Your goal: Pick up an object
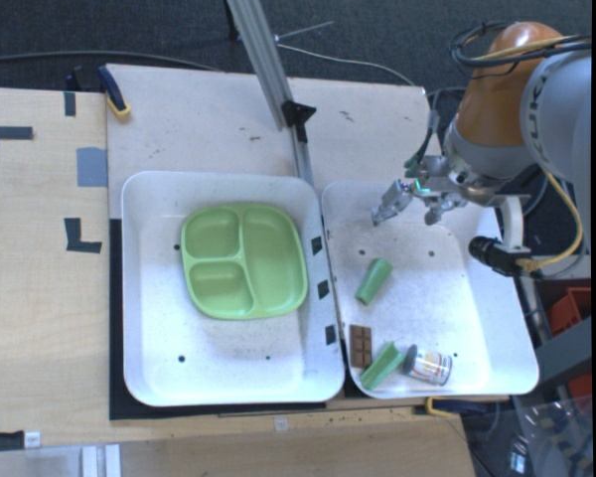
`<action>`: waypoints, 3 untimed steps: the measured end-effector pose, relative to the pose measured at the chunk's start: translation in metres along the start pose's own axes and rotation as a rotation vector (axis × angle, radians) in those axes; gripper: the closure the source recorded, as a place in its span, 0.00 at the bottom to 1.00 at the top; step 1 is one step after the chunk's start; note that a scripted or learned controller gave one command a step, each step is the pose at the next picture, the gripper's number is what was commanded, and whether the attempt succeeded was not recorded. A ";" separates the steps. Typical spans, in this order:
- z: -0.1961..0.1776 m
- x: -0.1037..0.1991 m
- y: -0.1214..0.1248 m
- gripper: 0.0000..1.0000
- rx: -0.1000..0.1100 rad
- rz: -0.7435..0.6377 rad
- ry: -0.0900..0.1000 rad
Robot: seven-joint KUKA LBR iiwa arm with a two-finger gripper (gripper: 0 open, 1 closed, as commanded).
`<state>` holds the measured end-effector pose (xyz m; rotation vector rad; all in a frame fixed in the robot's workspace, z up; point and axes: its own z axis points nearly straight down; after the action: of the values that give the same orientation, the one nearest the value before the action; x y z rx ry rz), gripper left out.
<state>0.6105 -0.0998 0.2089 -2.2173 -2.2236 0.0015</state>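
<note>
White plastic, two shallow bins side by side on your bench. Left bin (149,366): one light green divided tray (244,261), three compartments, lying flat near the middle. Right bin (487,361): four loose items and your claw.

Gripper (409,207) sits over the upper part of the right bin, near its back wall. Two fingers splay apart, one angled toward the left, one toward the right, with bare bin floor showing between them. Jaws open, nothing held. Grey arm with the orange band (505,78) comes in from the right above it.

Pickable things, all below the claw in the view and apart from it:
- Green cylinder (373,280), tilted, lying on its side near the bin's left-centre. Nearest item to the claw, a little to its lower left, no contact.
- Brown chocolate-like bar (362,344), against the left wall, farther down.
- Green wedge-shaped block (380,365), just beside the bar, near the front wall.
- Small jar or can with a pale label (429,367), on its side, touching or nearly touching the green block; you cannot tell which.

Those last three cluster at the front left of the bin, well apart from the claw.
</note>
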 end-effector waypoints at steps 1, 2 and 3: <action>0.044 0.004 -0.001 0.00 0.004 0.001 -0.001; 0.109 0.008 -0.002 0.00 0.007 0.001 0.000; 0.121 0.008 -0.002 0.00 0.000 0.001 -0.002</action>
<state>0.6080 -0.0915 0.0883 -2.2189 -2.2237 0.0037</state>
